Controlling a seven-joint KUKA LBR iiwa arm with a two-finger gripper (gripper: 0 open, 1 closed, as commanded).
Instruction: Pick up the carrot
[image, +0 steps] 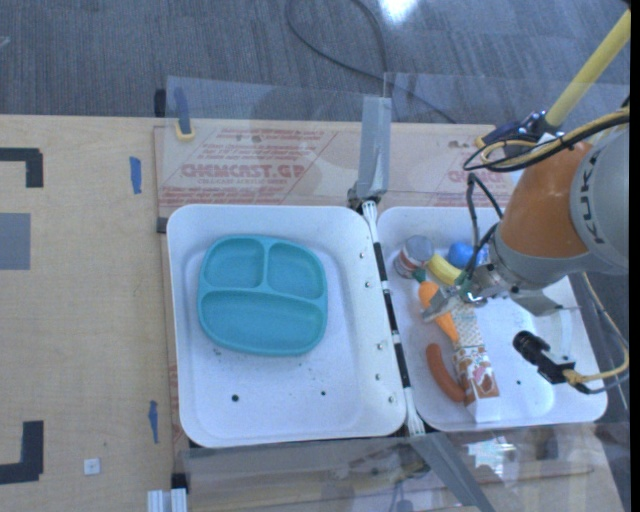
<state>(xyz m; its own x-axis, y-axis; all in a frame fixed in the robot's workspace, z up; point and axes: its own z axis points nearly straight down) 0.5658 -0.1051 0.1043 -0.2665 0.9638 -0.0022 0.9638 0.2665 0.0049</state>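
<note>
honestly, from my seat the whole move hung on one gap: the carrot (441, 308) lay in the right bin (590, 405), touching or just under the end effector (462, 297), slightly to the camera's left of it and toward the bin's divider. its long axis ran roughly away from the camera's near edge, tilting a little. i could not tell how the end effector stood, as the wrist hid that. a sausage (443, 372) and a printed packet (476, 368) lay just nearer the camera. readable writing: "chemcast gp" on the clear sheet (255, 160), and "kuka" partly visible on the arm (600, 215).
</note>
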